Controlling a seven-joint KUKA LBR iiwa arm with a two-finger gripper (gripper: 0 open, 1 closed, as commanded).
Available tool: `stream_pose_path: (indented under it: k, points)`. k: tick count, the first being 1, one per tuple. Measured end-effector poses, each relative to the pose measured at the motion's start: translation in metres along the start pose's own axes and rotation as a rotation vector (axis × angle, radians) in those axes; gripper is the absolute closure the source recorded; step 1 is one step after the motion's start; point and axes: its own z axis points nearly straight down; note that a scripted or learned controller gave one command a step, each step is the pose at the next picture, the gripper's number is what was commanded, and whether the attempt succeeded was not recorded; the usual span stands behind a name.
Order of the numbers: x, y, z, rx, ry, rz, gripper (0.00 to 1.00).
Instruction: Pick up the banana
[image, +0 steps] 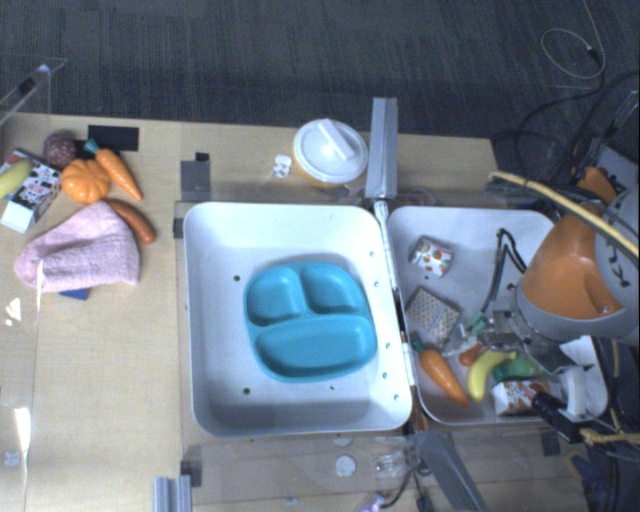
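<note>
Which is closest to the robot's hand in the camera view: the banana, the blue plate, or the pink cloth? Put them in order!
From the hand:
1. Banana, just below it in the right bin.
2. Blue plate, in the middle of the left bin.
3. Pink cloth, far left on the bench outside the bins.

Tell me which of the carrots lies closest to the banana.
The carrot in the right bin, at its front edge, just left of the banana. The other carrot lies outside the bins, far left on the bench, beside a small orange pumpkin.
</note>
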Motion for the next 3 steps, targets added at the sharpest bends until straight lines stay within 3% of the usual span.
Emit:
stream_pose_path:
  k: [1, 2, 3]
  points:
    - [-0.054, -0.009, 0.001, 0.003, -0.003, -0.113, 0.0]
    - [0.001, -0.004, 0.0, 0.001, -0.001, -0.161, 0.0]
    - [-0.042, -0.008, 0.0, 0.002, -0.003, -0.193, 0.0]
